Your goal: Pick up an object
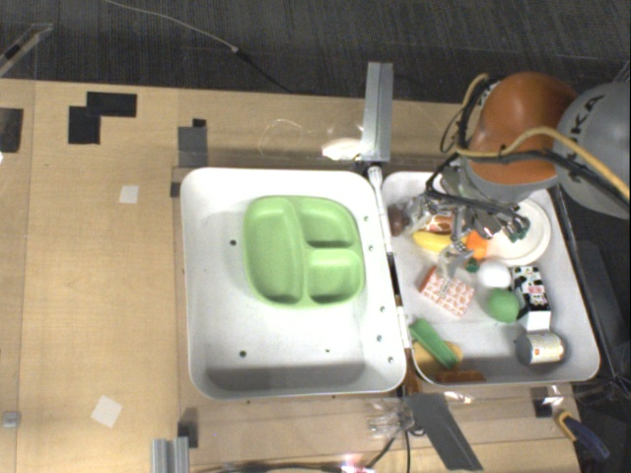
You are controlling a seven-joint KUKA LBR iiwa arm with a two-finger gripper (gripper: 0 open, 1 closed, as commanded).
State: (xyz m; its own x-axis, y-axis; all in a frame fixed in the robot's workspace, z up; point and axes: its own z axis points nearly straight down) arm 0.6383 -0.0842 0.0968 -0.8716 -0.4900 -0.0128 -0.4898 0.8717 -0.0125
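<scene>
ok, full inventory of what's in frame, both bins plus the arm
left bin: 1, white, centre of bench
divided tray: 1, light green, in left bin
right bin: 1, white, beside left bin
yellow item: 1, right bin, upper left, beneath the gripper
checked packet: 1, red and white, right bin middle
white ball: 1, right of packet
green ball: 1, below white ball
green stick: 1, right bin, lower left
metal can: 1, silver, lower right corner
arm: 1, grey with orange band, above right bin
gripper: 1, low over the clutter; grasp unclear
</scene>
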